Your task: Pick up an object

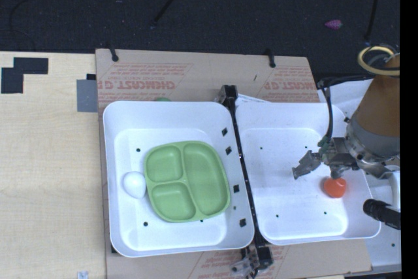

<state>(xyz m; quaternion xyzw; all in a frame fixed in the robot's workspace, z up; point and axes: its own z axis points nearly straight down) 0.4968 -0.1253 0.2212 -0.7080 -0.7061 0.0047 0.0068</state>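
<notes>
While nothing is lifted yet, the pick looks only approached, not made. At the left, the surface [46, 160] carries the left bin [121, 121], where a white ball [134, 184] lies touching the edge of a green tray [186, 180]. Further right, the right bin [281, 140] holds a red ball [335, 187] resting on its floor near the right wall. Just above that ball hangs the hand [324, 165], reaching in from the right; whether it is apart or together I cannot tell. By my judgement, closing on a thing and raising it both remain.
</notes>
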